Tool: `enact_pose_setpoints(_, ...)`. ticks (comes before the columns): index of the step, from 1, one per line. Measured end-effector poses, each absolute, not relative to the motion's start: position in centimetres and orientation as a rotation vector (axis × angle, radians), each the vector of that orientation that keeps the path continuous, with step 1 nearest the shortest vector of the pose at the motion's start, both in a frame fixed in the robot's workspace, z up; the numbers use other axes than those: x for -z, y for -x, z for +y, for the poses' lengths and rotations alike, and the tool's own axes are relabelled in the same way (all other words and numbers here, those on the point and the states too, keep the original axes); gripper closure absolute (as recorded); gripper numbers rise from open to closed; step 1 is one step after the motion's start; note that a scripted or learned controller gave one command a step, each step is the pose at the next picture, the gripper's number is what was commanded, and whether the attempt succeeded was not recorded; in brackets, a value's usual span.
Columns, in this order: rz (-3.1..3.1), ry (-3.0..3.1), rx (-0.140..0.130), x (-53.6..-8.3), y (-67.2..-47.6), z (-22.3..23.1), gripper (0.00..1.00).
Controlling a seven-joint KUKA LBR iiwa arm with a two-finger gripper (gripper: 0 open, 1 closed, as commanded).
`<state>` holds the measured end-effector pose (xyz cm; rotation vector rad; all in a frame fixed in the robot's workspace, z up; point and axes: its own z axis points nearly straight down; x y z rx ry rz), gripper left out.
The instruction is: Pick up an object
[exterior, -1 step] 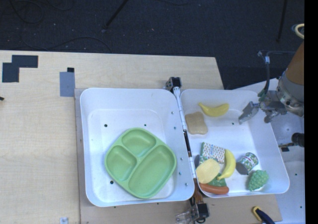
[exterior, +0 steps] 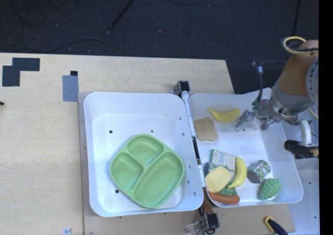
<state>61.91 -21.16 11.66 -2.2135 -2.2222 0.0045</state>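
showing no readable label, can lies tipped.

Two bins stand side by side on the bench. In the left bin lies a divided plate. The right bin holds a banana slice at the back, a bread piece beside it, and near the front a can, a broccoli and a banana. The end effector hangs over the right bin, just right of the banana slice.

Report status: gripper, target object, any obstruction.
Gripper low in right bin, nothing seen between fingers. Nearest: yellow banana piece, just left of it. Tan bread slice close by; no obstruction.
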Motion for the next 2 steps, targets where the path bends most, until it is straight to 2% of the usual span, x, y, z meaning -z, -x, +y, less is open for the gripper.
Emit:
enact_pose_setpoints(1, -2.226, 2.208, -0.007, -12.58, -61.95, -21.15, 1.0)
enact_pose_setpoints(2, -2.226, 2.207, -0.007, -12.56, -61.94, -21.13, 0.0)
